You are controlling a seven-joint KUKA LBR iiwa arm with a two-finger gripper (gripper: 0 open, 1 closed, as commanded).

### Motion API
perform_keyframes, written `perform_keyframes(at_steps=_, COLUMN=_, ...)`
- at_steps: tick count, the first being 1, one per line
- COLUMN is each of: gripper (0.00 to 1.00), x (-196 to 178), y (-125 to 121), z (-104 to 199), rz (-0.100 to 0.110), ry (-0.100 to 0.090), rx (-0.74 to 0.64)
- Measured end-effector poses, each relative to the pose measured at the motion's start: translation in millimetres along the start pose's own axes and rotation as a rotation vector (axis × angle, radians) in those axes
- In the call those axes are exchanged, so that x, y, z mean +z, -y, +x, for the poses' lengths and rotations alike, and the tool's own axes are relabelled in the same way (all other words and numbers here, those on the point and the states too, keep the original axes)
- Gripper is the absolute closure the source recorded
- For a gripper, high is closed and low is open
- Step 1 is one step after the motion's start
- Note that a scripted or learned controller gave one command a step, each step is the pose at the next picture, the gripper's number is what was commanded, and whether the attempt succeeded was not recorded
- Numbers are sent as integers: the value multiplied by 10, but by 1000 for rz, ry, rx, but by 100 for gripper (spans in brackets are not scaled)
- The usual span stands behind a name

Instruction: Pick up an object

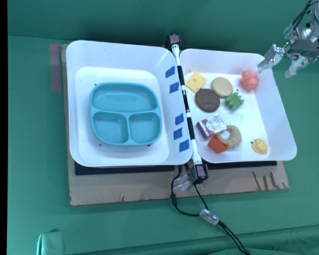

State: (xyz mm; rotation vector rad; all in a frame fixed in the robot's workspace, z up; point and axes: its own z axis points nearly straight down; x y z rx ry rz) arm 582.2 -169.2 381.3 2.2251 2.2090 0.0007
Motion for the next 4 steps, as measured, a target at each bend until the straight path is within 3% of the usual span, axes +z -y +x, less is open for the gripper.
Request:
perform_keyframes(at_steps=1, gripper=0, x=1487, y=-410, z=100, rz=1, ry=1, rx=-2)
perform_keyframes(at_steps=2, gripper=0, x=1839, y=-1087, z=162, rz=-28, ry=8, rx=-2)
perform_keyframes(at_steps=3, gripper=100, x=1679, y=-1113, z=148, rz=-40, ry=15, rx=3)
perform_keyframes(at_steps=4, gripper=100, x=405, y=-999, z=736, rz=-10, ry=1, rx=-4)
